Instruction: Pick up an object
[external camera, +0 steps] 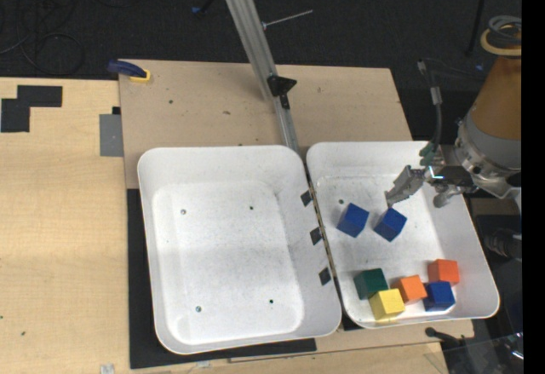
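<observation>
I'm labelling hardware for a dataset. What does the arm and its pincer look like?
The arm is a thick round body, orange above and grey at the wrist. A thin dark cable runs beside it. The pincer is slim, grey metal, on a small block showing a greenish light.

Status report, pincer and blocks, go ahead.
Pincer over the right bin, nothing seen held. Nearest blue cube just below it, second blue cube beside. Other blocks clustered at the bin's near edge.

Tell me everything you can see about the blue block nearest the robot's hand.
The blue block is a small cube, matte and solid-looking, lying tilted on the floor of the right-hand white bin. It sits just below the hand; whether they touch is unclear. A second blue cube lies close on its left, slightly apart.
</observation>
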You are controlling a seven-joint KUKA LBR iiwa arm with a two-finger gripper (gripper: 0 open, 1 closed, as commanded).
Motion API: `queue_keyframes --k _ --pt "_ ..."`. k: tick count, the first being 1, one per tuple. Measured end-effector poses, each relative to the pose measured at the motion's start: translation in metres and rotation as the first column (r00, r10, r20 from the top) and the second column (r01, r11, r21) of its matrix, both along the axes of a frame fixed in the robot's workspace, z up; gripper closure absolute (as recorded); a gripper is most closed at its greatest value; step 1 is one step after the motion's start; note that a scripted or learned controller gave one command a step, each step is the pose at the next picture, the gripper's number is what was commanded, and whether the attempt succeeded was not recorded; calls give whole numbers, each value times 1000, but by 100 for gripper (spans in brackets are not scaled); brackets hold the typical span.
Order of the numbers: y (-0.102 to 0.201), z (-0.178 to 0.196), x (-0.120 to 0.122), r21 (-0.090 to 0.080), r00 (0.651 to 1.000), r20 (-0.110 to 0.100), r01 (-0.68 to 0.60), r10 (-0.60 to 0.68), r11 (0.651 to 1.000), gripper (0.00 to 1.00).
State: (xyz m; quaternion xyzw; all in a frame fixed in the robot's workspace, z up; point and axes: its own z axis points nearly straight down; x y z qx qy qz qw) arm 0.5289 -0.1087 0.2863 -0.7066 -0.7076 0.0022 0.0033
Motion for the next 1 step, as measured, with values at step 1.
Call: queue_keyframes --k 1 --pt "-2 2 0 -1 1000 5 4 -4 1000 0"
